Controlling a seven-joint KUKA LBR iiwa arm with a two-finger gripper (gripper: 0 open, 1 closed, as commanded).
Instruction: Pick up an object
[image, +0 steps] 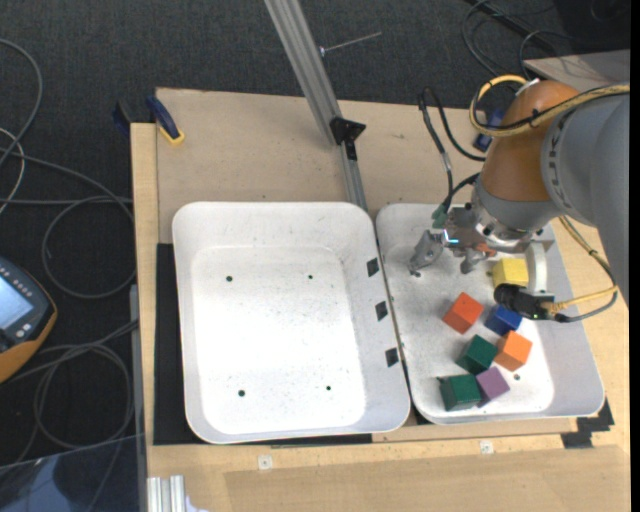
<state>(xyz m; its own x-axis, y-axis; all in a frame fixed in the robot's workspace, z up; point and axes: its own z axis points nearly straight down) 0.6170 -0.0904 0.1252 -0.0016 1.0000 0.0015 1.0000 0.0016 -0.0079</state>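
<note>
A: Counter (250, 130) first, wood, two white bins on it. Left bin (200, 230) has just dark specks on its floor. Right bin (400, 330) holds all the blocks.

B: Arm?

A: Arm (570, 150) comes in from the right, grey with orange band, wrist hanging over the right bin's far half. Gripper (443, 252) sits above the bin floor near the far left part, fingers spread apart, nothing between them. So released, not grasping.

B: Blocks, biggest to smallest, quick.

A: Sizes are close, so roughly: dark green block (460, 391) at the near edge, orange block (462, 313) mid-bin, second green block (479, 352) between those two, smaller orange block (515, 350) to the right, purple block (492, 382) touching or just beside the dark green one, yellow block (509, 272) under the wrist, partly hidden, blue block (505, 319) just beside the black cable end.

B: Which one is the target?

A: Task says any object, so cannot tell. Nearest to the gripper are the orange block and the yellow one; gripper is apart from both, toward the bin's left side.

B: Progress?

A: My read: early. Nothing lifted, all seven blocks lie on the bin floor, no contact visible. Left to do: line up over a block, descend, clench, raise it. The cluster at the near right is tight, so the lone orange block looks like the easier pick.
</note>
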